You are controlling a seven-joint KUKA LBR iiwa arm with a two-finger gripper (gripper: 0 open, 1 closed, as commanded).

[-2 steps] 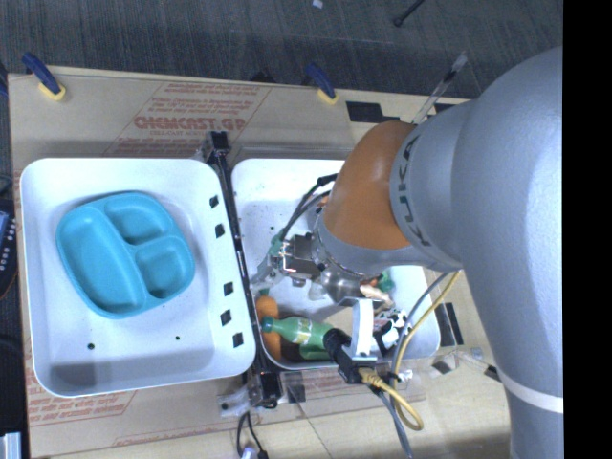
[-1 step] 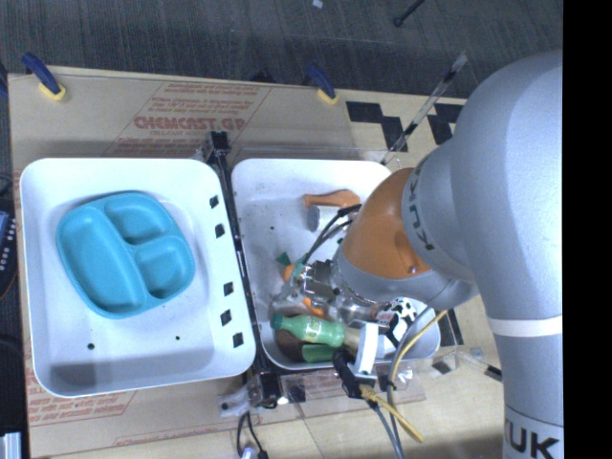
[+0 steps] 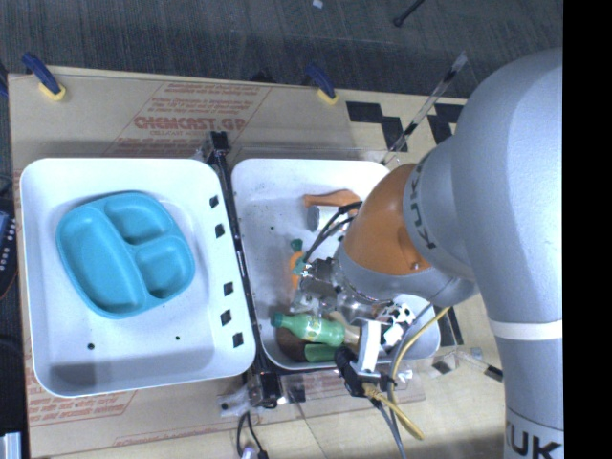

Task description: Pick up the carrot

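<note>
A small orange carrot (image 3: 295, 262) with a green tip lies in the right bin (image 3: 263, 194), near the bin's middle, and the wrist partly covers it. My gripper (image 3: 316, 285) is low in that bin, right beside the carrot and just to its lower right. The arm's orange band and grey body hide most of the gripper.
A green bottle (image 3: 312, 329) lies on its side at the right bin's front edge, with a dark brown item (image 3: 319, 354) below it. An orange flat piece (image 3: 331, 199) sits at the bin's back. The left bin (image 3: 38, 189) holds a blue divided plate (image 3: 124, 251).
</note>
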